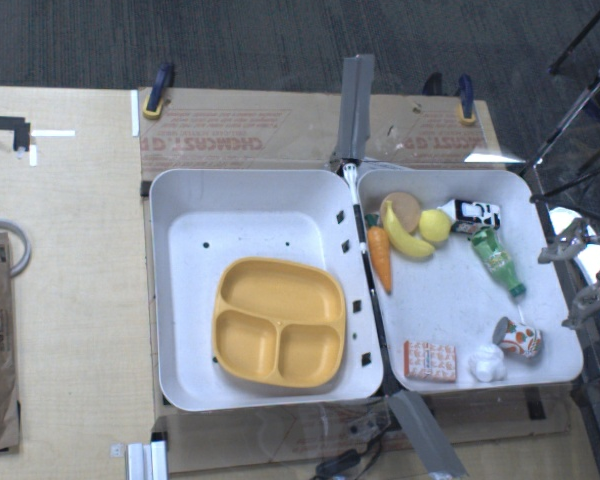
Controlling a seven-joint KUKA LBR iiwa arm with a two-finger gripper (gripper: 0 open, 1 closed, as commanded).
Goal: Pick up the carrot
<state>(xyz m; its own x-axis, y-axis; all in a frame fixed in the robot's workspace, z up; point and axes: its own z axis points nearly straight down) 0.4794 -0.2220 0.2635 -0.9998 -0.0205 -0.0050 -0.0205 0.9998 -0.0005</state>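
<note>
The carrot [380, 256] is orange and slim. It lies in the right bin [460, 303] along that bin's left wall, with its thick end toward the back and its tip toward the front. A yellow banana [408, 238] lies just to its right, almost touching its thick end. A brown round item [401, 208] sits behind the banana.
Also in the right bin are a lemon [434, 225], a black-and-white carton [477, 213], a green bottle [496, 260], a red packet [430, 360], a white lump [487, 367] and an orange-white cup [520, 339]. The left bin [180, 268] holds a yellow divided plate [280, 321].
</note>
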